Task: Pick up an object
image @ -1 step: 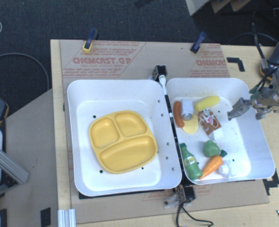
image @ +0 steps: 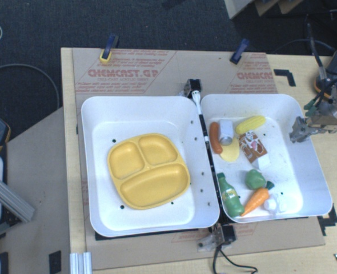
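The gripper hovers over the right bin's right rim; finger state cannot be told. It should centre above the corn before descending.

"CHEMCAST GP" printed on bench board

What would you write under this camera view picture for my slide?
Gripper hovers at the right bin's edge above toy food.
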Motion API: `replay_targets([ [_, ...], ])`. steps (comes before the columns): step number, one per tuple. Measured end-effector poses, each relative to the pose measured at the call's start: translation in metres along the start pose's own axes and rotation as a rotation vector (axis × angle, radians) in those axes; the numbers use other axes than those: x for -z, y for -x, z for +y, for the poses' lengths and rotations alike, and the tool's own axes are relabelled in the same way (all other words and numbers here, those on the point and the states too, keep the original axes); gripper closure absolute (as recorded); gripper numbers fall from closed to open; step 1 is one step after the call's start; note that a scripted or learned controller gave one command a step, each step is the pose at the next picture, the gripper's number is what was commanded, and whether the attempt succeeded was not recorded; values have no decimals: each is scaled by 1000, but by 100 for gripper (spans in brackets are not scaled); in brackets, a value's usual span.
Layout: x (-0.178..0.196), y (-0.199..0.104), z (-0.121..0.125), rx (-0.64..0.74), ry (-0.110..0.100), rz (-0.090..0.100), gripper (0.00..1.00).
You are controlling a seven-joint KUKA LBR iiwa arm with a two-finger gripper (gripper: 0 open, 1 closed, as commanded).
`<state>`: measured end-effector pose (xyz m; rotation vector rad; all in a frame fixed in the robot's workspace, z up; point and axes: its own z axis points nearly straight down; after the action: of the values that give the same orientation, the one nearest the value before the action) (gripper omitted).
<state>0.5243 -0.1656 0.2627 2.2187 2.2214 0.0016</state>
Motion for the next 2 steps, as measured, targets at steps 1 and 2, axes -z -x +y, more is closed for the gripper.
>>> replay_targets([
  [1, -154, -29, 26, 1, 6, -1, 100],
  [2, -134, -27, 28, -1, 14, -3, 100],
])
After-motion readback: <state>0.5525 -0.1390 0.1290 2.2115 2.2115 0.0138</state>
